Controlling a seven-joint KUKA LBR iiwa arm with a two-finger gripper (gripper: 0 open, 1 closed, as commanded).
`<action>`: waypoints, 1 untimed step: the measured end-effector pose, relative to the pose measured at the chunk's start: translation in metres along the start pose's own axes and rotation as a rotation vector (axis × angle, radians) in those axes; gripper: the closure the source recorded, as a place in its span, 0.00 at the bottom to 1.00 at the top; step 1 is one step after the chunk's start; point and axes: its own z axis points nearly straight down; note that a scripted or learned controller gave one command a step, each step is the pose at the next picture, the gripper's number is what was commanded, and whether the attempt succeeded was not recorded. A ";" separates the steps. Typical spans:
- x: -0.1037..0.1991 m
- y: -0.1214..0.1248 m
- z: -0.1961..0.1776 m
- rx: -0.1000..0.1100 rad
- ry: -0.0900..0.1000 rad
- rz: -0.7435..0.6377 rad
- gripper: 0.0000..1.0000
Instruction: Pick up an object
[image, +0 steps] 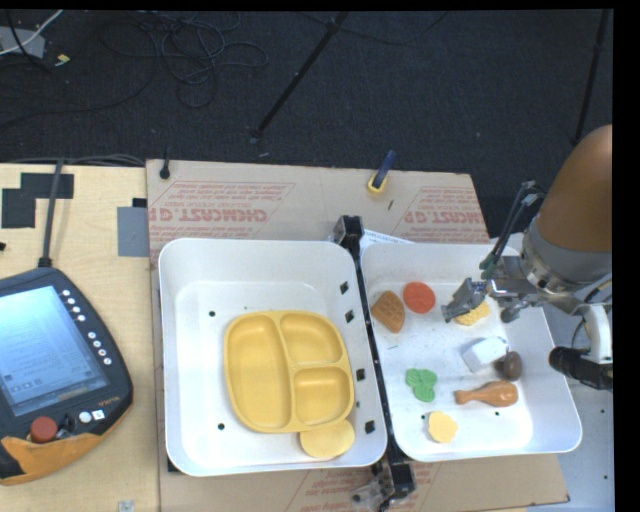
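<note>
The gripper (470, 300) sits over the far part of the right bin (560, 425), jaws closed on a small yellow piece (473, 314). It looks like light, rigid plastic toy food (a judgement from its sheen), likely slick. The hold looks shallow, at its near-left edge; a grip across its middle would be safer. A white block (484, 351) lies just nearer.

Grey arm (560, 255), orange band (585, 190)

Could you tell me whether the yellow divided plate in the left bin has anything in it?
Empty: all three compartments of the yellow divided plate show bare yellow.
</note>
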 end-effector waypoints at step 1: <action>0.028 -0.070 0.145 0.007 0.002 0.000 0.00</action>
